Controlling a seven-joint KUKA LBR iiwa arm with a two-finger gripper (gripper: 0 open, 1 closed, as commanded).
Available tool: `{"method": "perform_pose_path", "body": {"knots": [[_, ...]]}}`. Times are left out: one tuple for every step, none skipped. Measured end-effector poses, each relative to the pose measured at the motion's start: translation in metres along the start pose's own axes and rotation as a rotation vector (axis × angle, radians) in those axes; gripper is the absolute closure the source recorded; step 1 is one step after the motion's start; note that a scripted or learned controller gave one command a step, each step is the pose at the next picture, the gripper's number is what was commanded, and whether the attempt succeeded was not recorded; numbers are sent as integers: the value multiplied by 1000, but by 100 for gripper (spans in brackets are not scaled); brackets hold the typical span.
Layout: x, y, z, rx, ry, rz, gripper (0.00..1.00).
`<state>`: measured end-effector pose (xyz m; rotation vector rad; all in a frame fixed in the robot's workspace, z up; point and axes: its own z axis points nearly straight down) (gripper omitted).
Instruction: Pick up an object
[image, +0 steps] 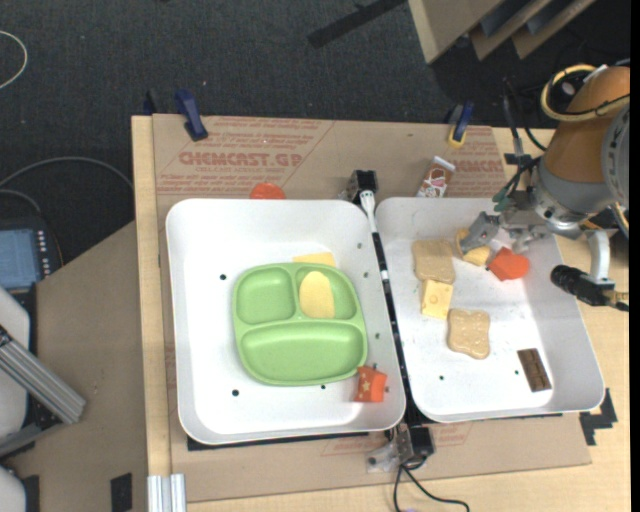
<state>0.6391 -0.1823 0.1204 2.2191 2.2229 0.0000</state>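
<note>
We found the gripper (497, 232) low over the right bin (570, 385), though we could not tell its state. Beneath it lay one orange piece (511, 265); nearby, one cheese slice (436, 298), two bread slices (468, 332) and one chocolate bar (534, 369). The left bin (195, 330) held one green plate (298, 325).

Blue clamps (190, 113) on cardboard sheet (300, 150) under bins; black cable (430, 490) at front edge.

A green plate (298, 335) is occupying the left bin's (195, 300) middle; toast (468, 332) and cheese (436, 298) are crowding the right bin (570, 375).
</note>
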Motion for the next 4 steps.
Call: {"method": "perform_pose_path", "body": {"knots": [[-39, -25, 34, -4, 11, 1, 0], [-41, -26, 24, -1, 1, -1, 100], [21, -16, 35, 0, 2, -3, 100], [81, -11, -66, -9, 1, -5, 100]]}}
